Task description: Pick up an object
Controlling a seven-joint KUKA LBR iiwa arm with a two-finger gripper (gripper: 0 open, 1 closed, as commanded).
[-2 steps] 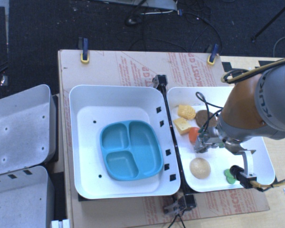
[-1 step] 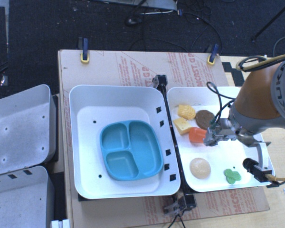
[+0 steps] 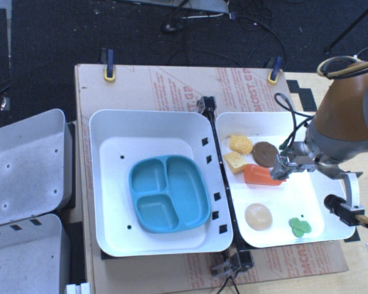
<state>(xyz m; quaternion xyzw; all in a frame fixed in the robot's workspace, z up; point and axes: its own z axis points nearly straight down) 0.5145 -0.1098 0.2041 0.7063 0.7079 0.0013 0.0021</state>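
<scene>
Blue divided plate [image 3: 169, 193] in left bin [image 3: 104, 164].

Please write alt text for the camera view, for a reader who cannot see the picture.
A grey and orange robot arm reaches from the right, its gripper just over an orange carrot in the right bin. Nearby lie a brown patty, two yellow pieces, a beige round and a green piece. The left bin holds a blue divided plate.

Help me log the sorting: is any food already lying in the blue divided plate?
No, the blue divided plate holds nothing; the food pieces all lie in the right bin.
</scene>
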